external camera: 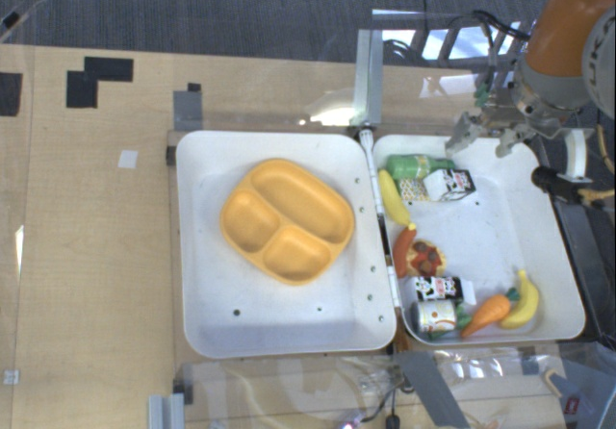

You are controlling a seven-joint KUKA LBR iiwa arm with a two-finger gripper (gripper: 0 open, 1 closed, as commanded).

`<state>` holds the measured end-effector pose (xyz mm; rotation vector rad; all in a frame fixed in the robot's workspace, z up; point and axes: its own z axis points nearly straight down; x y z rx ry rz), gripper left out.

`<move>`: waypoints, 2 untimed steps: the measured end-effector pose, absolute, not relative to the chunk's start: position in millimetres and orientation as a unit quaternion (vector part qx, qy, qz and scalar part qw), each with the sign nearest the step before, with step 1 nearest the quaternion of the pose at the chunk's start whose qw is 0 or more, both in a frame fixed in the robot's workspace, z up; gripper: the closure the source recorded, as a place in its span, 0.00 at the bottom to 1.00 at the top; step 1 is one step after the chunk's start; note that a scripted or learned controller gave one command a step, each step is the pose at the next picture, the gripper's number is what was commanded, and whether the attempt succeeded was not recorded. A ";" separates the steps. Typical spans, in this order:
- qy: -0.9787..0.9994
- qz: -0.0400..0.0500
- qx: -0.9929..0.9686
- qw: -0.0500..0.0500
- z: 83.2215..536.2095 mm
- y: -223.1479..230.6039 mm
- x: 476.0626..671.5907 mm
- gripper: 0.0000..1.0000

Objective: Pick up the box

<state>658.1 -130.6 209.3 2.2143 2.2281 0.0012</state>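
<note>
A small white and black box (449,184) lies in the back part of the right bin (500,225), next to a green bottle (416,165) and a speckled packet (413,189). My gripper (484,138) hangs over the bin's back rim, up and to the right of the box and apart from it. Its two fingers are spread open and nothing is between them. The grey arm with its orange band (563,28) reaches in from the upper right.
The right bin also holds a long banana (393,198), a red pizza-like piece (416,254), a cow-patterned carton (436,289), a can (438,318), a carrot (486,310) and a small banana (523,300). A yellow divided plate (286,219) lies in the left bin (212,312).
</note>
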 end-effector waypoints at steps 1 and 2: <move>0.824 0.001 0.566 0.002 320.2 -52.8 643.7 0.00; 0.906 0.002 0.423 0.003 368.3 44.9 670.3 0.00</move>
